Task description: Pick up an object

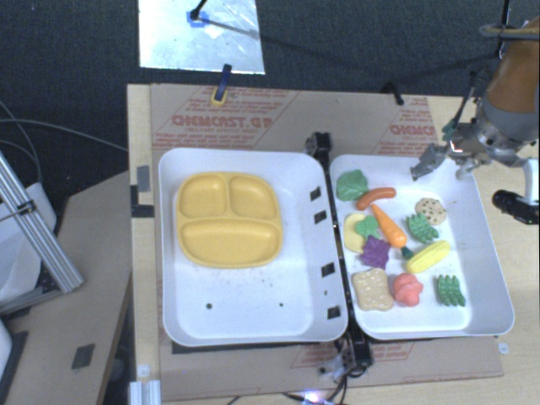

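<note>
end effector: the end effector point(445, 159) hangs over the upper right corner of the right bin point(485, 226), on the grey arm point(515, 91) with its orange band. Two dark fingers point down and spread apart with nothing between them, so it looks open and empty.

why it sits there: probably just parked above the toys before dropping in, since every pickable thing is in that bin.

nearest target: the cookie point(430, 210) is near, just below the fingers toward the front of the bin. The sausage point(375, 197) is a bit further to the left.

next ring out: the carrot point(388, 224) lies diagonally in the middle of the pile, touching the green leafy bit point(367, 226). The broccoli-ish green lump point(351, 184) is up by the bin's left wall.

front of the bin: the corn point(428, 256), purple piece point(375, 251), cracker point(372, 288), pink piece point(407, 290) and small green piece point(450, 290) are all well apart from the fingers.

why the clutter matters: the toys are packed close on the left side, so the cookie or corn looks like the easier grab. They have free space around them.

left bin: the left bin point(181, 310) holds a yellow divided plate point(228, 219), well away from the arm, likely just a drop spot.

counter: both bins rest on cardboard point(253, 121) on the counter point(93, 226).
</note>
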